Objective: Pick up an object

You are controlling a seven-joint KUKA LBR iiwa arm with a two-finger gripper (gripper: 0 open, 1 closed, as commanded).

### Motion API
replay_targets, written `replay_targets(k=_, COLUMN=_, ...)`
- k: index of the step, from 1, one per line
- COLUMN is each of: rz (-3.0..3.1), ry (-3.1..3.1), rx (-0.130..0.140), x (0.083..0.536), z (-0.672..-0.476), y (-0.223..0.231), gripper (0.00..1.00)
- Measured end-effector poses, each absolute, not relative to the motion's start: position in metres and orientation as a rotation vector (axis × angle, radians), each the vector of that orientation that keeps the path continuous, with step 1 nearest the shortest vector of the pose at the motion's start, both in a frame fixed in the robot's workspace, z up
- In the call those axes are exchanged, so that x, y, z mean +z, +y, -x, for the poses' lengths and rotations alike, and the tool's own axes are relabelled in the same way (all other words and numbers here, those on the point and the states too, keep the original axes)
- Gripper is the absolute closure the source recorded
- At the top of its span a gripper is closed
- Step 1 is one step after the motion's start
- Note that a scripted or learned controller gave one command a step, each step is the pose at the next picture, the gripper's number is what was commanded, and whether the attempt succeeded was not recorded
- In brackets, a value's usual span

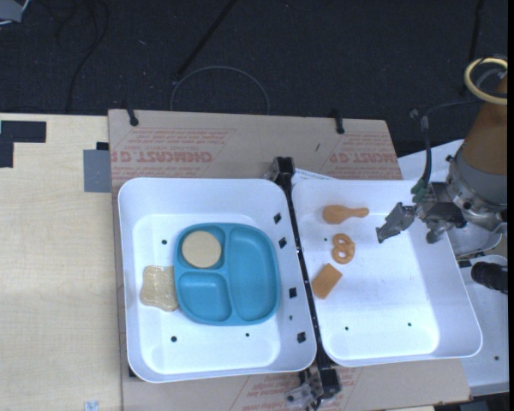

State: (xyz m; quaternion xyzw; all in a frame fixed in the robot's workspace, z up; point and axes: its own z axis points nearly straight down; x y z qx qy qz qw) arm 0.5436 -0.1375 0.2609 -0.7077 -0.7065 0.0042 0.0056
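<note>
In the right bin (445, 332) lie three orange toy foods: a drumstick shape (344, 214), a pretzel (343, 248) and a small wedge-shaped block (326, 281). My gripper (409, 233) hangs over the right part of this bin, to the right of the drumstick and pretzel and apart from them. Its two dark fingers (392, 224) stand spread, open, with nothing between them. The left bin (146, 204) holds a blue divided plate (240, 289) with a round tan biscuit (200, 248) in its upper left compartment, and a pale waffle-like piece (158, 288) rests against the plate's left side.
The arm's orange band (487, 131) and grey wrist come in from the right edge. A black divider (295, 255) runs between the bins. Both bins sit on a cardboard sheet (240, 148) on the wooden bench. The right bin's front half is bare white floor.
</note>
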Motion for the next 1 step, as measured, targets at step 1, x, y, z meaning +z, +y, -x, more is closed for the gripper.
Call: replay_targets(k=1, rz=2.221, ry=-2.221, rx=0.002, x=0.2674, z=-0.5457, y=-0.1377, gripper=0.0)
